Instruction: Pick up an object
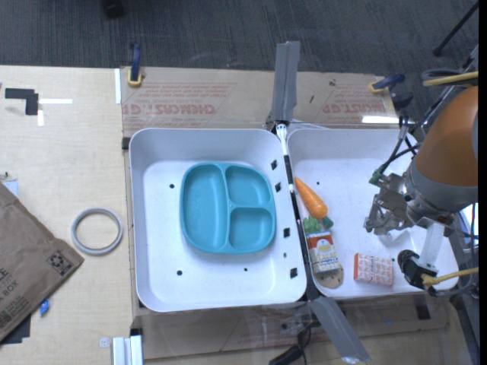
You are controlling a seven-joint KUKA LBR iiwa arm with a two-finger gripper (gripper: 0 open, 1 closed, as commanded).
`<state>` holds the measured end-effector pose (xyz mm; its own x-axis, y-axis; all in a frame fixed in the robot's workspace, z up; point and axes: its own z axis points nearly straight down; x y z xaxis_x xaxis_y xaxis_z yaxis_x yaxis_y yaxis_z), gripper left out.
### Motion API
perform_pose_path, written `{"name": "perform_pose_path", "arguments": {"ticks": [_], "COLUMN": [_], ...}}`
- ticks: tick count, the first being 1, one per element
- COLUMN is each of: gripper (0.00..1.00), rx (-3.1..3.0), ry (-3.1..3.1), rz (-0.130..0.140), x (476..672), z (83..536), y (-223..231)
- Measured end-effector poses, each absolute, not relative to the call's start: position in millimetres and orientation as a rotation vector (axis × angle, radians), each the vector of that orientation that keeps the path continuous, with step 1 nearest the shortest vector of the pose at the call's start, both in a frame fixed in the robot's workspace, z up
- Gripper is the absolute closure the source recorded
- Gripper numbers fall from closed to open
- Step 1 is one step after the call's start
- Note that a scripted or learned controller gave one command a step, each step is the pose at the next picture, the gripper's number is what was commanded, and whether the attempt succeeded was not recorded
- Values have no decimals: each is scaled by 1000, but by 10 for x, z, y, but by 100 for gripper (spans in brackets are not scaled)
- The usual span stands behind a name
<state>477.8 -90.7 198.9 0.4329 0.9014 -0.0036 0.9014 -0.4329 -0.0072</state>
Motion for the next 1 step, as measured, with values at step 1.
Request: {"name": "perform_pose_path", "arguments": {"ticks": [1], "gripper": [100], "rx": [-2789], "ry": [-1446], "rz": [12], "x": [4901], "z": [2834], "y": [-177]}}
